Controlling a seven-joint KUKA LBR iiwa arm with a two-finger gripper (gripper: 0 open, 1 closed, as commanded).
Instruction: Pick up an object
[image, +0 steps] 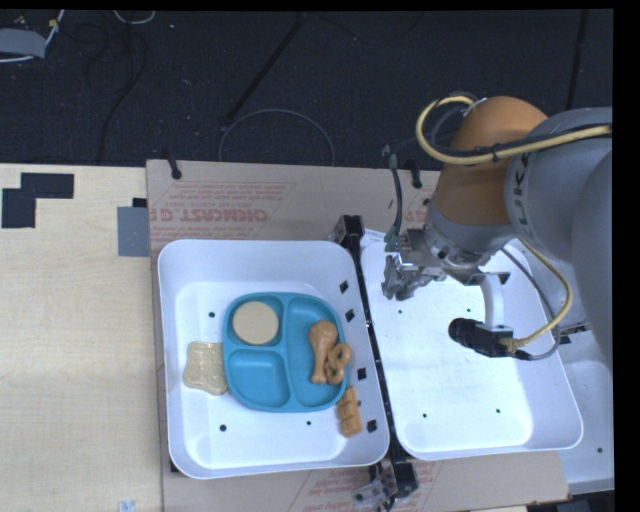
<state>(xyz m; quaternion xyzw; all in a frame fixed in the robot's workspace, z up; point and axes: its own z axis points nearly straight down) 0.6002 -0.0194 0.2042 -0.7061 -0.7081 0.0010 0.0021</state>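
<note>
So from the overhead camera, the left bin (180, 300) sits in the lower middle of the frame and has all the stuff in it. There's a blue divided plate (262, 382) with three compartments: a round tan cracker-looking disc (254, 322) in the upper left one, and a brownish pretzel-shaped piece (329, 352) lying in the right one. Just off the plate's left edge sits a pale beige bread-like chunk (205, 367), touching the plate. At the plate's lower right corner there's a small orange-brown lumpy piece (348, 412) on the bin floor.

The arm (520, 170) comes in from the upper right, and the gripper (398, 282) hangs over the upper left part of the right bin (480, 420), near the divider. Can't tell how far apart its jaws are, and nothing visible in it.
</note>
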